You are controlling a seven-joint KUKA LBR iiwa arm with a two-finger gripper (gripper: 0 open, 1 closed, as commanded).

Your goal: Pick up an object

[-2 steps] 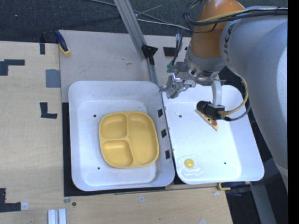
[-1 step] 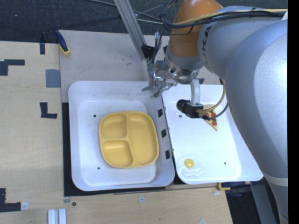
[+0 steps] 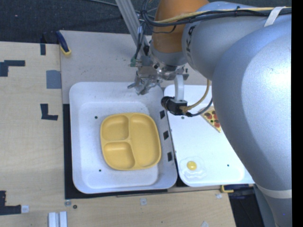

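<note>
Plate (image 3: 130,141): yellow, three compartments, rounded corners, glossy; lying flat and upright in the middle of the left bin (image 3: 80,136), touching nothing else.
Gripper (image 3: 142,85): hovering over the left bin's far edge, well apart from the plate; holding nothing; how far the fingers are opening is unclear, too blurred.
Right bin (image 3: 208,145): holding a fried-egg toy (image 3: 191,166) near the front and a pizza-slice toy (image 3: 213,118) partly hiding under the arm (image 3: 246,79).
Arm: reaching in from the right, covering much of the right bin.
</note>
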